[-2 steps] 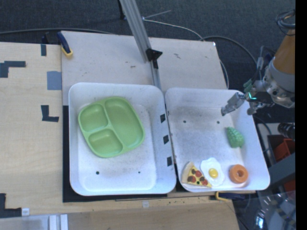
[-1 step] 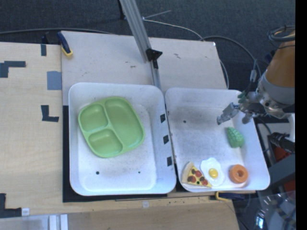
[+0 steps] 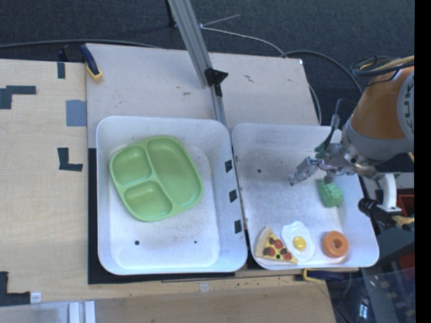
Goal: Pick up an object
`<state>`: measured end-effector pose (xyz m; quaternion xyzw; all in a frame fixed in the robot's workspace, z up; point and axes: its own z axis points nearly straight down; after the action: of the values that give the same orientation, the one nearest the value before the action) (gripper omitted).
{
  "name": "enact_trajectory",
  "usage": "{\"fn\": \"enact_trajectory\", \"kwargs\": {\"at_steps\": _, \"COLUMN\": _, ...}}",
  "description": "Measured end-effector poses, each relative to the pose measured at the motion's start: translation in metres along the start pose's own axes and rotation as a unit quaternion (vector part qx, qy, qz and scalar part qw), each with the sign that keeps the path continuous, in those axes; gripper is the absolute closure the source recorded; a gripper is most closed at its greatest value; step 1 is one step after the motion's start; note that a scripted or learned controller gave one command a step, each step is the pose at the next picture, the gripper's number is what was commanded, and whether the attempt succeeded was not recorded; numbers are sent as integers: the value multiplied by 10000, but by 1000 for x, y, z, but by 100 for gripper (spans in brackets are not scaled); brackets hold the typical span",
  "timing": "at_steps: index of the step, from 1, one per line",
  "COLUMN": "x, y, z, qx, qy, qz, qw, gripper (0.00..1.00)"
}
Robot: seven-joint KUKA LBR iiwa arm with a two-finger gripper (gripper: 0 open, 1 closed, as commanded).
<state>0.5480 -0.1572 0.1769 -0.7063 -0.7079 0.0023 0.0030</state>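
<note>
Tool (image 3: pixel 306 172) over four toys, one plate (image 3: pixel 155 177).

Even, diffuse light from above; the white bins (image 3: pixel 165 254) are bright without glare; shadows are faint. The picture is slightly soft and grainy throughout.

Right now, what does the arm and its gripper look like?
The arm is bulky and rounded, with a broad orange band and a grey section at the upper right. Below it sits a darker grey wrist. The gripper is small, grey metal, with thin parts reaching left over the right bin. A white and black fitting hangs beside the wrist. No markings are legible.
</note>
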Motion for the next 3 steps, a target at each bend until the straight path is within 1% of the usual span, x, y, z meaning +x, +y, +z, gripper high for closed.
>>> {"fn": "enact_trajectory", "kwargs": {"at_steps": 1, "x": 5, "y": 5, "z": 47, "qx": -5, "qy": -2, "qz": 2, "qw": 10000, "gripper": 0}}
{"fn": "enact_trajectory", "kwargs": {"at_steps": 2, "x": 6, "y": 6, "z": 34, "qx": -22, "qy": -1, "qz": -5, "qw": 10000, "gripper": 100}}
{"fn": "enact_trajectory", "kwargs": {"at_steps": 3, "x": -2, "y": 13, "z": -16, "qx": -58, "qy": -13, "qz": 6, "qw": 10000, "gripper": 100}}
